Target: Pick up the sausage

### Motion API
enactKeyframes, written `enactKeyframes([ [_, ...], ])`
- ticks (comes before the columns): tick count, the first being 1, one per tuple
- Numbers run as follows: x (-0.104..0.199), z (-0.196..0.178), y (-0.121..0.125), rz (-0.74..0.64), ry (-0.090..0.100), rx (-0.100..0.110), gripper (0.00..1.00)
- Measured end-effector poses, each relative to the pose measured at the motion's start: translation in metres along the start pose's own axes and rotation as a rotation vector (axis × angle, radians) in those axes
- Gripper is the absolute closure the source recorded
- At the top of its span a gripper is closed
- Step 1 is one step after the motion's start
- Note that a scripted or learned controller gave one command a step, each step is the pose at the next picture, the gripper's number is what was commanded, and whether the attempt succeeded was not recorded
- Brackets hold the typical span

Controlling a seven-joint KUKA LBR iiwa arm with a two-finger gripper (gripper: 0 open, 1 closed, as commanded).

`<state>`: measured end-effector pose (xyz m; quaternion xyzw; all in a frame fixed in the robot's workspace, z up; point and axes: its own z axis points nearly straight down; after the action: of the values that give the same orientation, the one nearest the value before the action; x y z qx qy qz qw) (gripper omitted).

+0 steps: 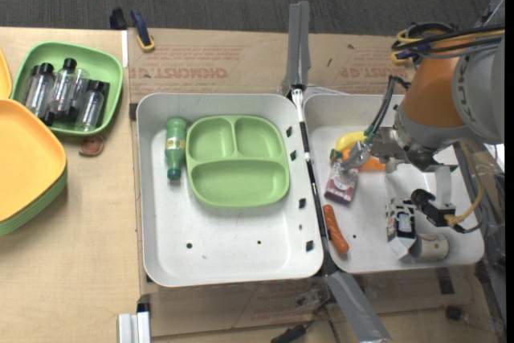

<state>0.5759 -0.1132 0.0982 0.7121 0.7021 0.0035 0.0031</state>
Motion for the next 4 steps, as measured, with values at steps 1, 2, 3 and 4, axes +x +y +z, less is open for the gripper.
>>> enactKeyframes([
  [1, -0.009, 0.001, 0.025, -0.015, -0.001, -0.001, 0.0],
  [2, -0.009, -0.009, 0.026, -0.015, 0.0, -0.003, 1.0],
  [3, 0.0, -0.003, 0.015, 0.043, -0.008, -0.012, 1.0],
  [4, 0.016, -0.003, 0.001, 0.038, -0.006, -0.007, 1.0],
])
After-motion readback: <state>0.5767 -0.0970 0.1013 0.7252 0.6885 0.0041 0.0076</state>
